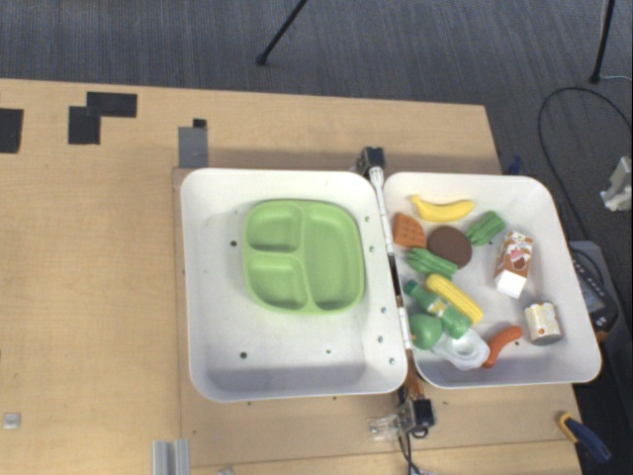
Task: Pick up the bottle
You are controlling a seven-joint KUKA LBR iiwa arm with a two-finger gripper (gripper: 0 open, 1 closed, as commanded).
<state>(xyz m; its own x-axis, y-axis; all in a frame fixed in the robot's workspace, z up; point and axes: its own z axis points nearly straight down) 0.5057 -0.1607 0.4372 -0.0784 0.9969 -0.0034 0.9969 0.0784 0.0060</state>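
The bottle (426, 327) is green and lies on its side in the right bin (566, 265), close to that bin's left wall and near the front. A yellow corn cob (453, 298) rests against its far side. A white cup-like piece (466, 350) touches its front right end. Other toy foods crowd around it, so part of its outline is hard to make out.
The right bin also holds a banana (442, 208), a brown waffle (407, 231), a dark round cookie (450, 246), green vegetables (485, 228), a carton (513, 262), a small can (541, 323) and a red sausage (501, 341). The left bin (213, 295) holds a green divided plate (302, 256).
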